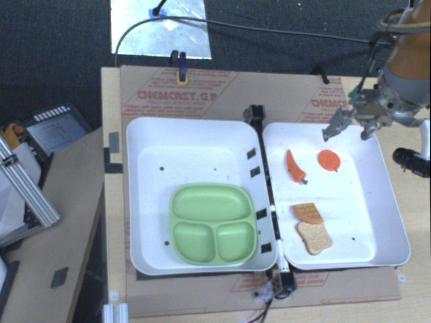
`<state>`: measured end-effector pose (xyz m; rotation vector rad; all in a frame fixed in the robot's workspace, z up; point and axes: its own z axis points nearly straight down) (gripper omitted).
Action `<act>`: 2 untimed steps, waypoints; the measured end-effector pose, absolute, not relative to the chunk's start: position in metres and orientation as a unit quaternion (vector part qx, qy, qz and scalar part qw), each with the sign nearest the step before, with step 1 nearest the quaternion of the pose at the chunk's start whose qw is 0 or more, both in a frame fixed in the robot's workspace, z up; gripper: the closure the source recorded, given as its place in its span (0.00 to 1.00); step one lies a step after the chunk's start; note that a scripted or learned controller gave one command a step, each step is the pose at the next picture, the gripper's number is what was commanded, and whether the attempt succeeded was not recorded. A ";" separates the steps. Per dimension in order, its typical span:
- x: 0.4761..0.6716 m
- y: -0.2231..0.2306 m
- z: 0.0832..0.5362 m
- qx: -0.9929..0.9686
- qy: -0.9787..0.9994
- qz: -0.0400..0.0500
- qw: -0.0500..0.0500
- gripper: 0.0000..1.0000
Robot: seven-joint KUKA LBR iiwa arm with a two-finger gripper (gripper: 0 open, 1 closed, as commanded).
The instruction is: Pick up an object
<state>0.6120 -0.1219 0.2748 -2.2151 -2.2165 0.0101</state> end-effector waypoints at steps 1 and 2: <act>0.614 -0.122 0.282 -0.706 -0.708 0.000 -0.001 0.00; 0.620 -0.120 0.239 -0.706 -0.708 0.000 0.000 0.00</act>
